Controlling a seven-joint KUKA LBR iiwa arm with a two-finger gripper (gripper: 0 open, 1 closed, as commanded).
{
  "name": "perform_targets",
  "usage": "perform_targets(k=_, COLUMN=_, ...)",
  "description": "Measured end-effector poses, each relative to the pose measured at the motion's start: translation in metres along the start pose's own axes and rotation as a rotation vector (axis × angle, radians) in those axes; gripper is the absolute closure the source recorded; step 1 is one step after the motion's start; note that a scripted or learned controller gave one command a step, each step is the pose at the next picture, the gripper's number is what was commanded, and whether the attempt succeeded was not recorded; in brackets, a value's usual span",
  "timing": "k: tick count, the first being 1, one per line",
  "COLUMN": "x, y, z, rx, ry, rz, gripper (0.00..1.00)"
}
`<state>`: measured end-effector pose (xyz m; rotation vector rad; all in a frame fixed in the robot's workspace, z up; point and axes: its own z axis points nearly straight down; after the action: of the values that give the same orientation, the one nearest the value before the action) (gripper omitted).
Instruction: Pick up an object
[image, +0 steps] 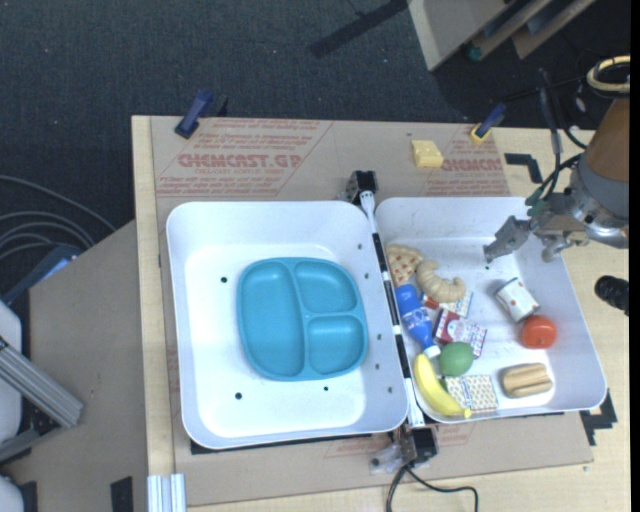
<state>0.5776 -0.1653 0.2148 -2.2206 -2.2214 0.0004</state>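
My gripper (528, 243) hangs open over the back right part of the right bin (470, 213), with nothing between its fingers. Just below it lies a small white can (515, 297), and a red tomato (539, 332) sits in front of that. Further left in the bin are a waffle (403, 264), a croissant (443, 283), a blue bottle (410, 309), a green lime (456, 359), a yellow banana (434, 388) and a bread roll (526, 380). Small packets (462, 331) lie among them.
The left bin (200, 300) holds a blue divided plate (302, 318). A yellow block (427, 153) sits on the bench behind the bins. Blue clamps (196, 113) hold the board's back edge. Cables lie on the floor at the left.
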Motion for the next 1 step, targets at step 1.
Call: perform_targets(k=1, x=-0.0079, y=0.0455, z=0.1303, rx=0.000, ry=0.000, rz=0.000, gripper=0.00)
